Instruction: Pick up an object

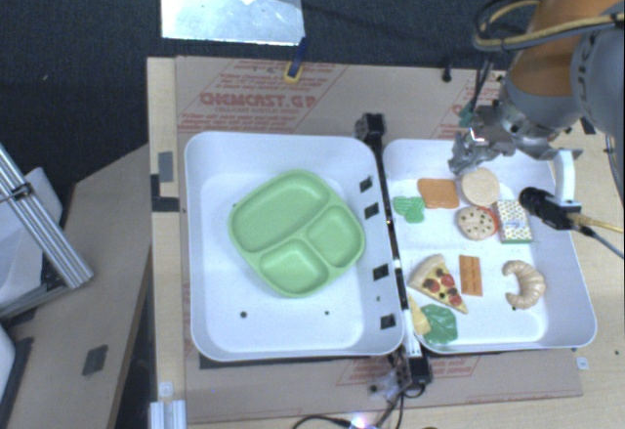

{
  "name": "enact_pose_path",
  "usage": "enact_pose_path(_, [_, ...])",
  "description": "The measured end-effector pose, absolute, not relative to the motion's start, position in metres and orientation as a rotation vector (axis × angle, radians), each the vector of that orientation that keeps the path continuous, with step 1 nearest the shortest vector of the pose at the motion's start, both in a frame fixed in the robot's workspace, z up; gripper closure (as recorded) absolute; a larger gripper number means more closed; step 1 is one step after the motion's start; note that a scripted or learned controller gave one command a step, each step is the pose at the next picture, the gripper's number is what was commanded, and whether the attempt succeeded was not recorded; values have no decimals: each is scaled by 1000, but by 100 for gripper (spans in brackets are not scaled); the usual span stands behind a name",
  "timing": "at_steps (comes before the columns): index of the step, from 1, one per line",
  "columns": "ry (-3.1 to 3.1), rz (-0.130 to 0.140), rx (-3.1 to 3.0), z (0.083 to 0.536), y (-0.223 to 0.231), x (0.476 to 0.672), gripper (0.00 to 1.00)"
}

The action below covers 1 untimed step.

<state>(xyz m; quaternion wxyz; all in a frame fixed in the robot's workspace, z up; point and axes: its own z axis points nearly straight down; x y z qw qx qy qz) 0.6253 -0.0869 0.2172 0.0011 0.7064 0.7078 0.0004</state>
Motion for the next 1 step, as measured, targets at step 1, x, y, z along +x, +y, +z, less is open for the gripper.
enact_pose_path(1, [2224,4,2214,231,-89,627,100])
